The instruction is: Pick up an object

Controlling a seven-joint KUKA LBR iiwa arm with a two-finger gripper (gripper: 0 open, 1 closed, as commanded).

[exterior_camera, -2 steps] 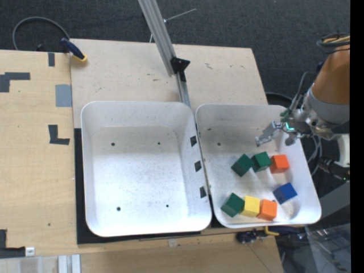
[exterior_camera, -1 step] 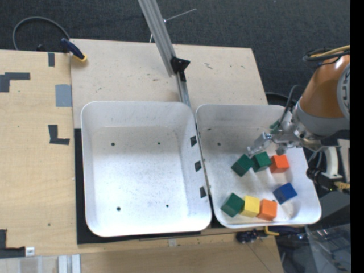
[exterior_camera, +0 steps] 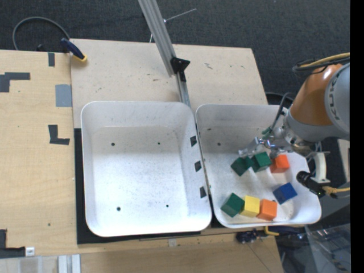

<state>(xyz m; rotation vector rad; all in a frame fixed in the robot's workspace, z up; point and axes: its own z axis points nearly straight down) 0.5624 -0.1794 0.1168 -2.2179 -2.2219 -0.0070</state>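
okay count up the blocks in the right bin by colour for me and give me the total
Green blocks: 3
Orange blocks: 2
Yellow blocks: 1
Blue blocks: 1
Total: 7, all in the right bin.

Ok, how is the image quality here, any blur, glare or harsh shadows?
Camera view: lighting is even and soft, with no glare on the white plastic right bin; the small coloured blocks look slightly soft; the metal two-finger gripper is too blurred to read.
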